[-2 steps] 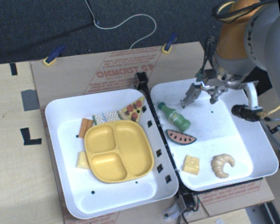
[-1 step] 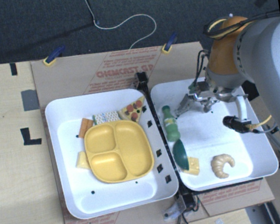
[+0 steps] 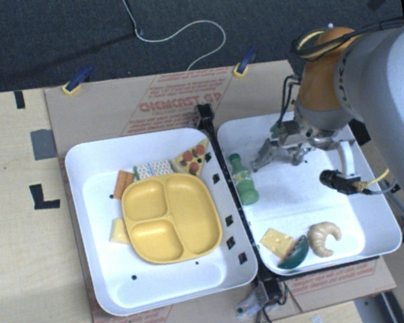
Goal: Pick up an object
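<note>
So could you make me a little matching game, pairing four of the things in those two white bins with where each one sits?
Things:
1. yellow divided plate
2. green bottle
3. croissant
4. gripper

Places:
A. near front edge of the right bin
B. over the back of the right bin
C. middle of the left bin
D. right bin, beside the divider between the bins

Pairs: 1-C, 2-D, 3-A, 4-B

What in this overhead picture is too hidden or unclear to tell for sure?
- Items under the yellow divided plate in the left bin: the plate covers most of each.
- Gripper: too small and cluttered to read.
- Teal item in the right bin: partly behind the cheese wedge and croissant.
</note>
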